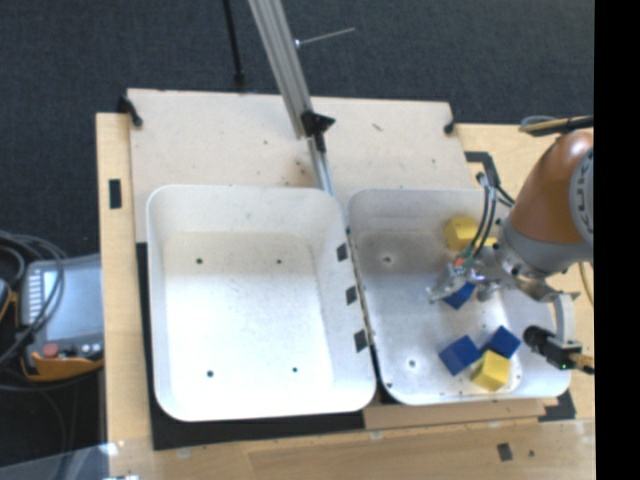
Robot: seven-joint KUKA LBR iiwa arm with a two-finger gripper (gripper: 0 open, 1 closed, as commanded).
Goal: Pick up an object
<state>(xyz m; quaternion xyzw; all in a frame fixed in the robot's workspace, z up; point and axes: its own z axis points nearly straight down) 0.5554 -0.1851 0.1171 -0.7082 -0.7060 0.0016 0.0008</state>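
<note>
The left white bin (250, 298) sits beside the right white bin (400, 268) on my surface (300, 133). My tool (455, 286) hangs low over a small blue block (460, 296); I cannot tell its finger state. A yellow block (461, 232) lies behind it; two blue cubes (459, 354) (503, 342) and a yellow cube (492, 370) cluster nearer the front.

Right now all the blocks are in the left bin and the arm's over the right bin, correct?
Not quite. The camera view shows the blocks in the right bin, not the left: a yellow block near its top, a blue block and more near its bottom. The arm is over the right bin, as you said.
</note>
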